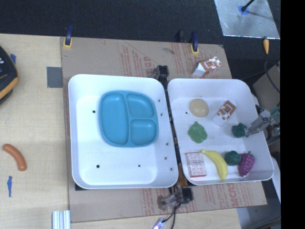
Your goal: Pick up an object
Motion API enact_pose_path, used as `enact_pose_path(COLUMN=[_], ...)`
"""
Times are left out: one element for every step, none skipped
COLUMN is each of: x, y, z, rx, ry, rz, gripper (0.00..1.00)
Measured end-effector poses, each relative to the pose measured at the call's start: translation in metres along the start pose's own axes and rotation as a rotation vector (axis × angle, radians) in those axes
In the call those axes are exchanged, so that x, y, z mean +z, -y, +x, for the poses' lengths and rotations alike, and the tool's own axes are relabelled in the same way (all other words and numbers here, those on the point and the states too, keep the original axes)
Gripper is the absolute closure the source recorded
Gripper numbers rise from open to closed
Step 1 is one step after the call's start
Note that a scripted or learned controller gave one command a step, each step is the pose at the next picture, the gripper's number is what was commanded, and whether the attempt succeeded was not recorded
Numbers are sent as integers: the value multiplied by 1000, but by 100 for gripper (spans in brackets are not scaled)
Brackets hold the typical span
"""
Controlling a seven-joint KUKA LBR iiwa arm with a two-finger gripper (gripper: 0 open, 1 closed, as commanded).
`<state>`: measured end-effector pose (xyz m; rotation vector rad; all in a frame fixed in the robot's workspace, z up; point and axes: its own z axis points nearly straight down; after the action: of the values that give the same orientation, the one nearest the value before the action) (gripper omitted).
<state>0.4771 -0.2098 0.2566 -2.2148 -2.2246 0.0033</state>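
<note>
The right bin holds several small items: a beige round ball, a small brown-and-white carton, a green leafy piece, a red-and-white packet, a banana, a dark green piece and purple grapes. Another dark green piece lies near the bin's right wall. My gripper reaches in low from the right edge, its tip right beside this piece, touching or nearly touching it.
The left bin holds a blue divided plate. A small carton lies on the cardboard behind the right bin. On the bench at the far left lie a sausage and a yellow-black device.
</note>
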Motion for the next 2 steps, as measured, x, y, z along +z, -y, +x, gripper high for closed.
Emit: enact_pose_path(x=[67,165], y=[-105,-144], z=[-2,-2], rx=[-1,-2], ry=[1,0], rz=[1,2], gripper=[0,0])
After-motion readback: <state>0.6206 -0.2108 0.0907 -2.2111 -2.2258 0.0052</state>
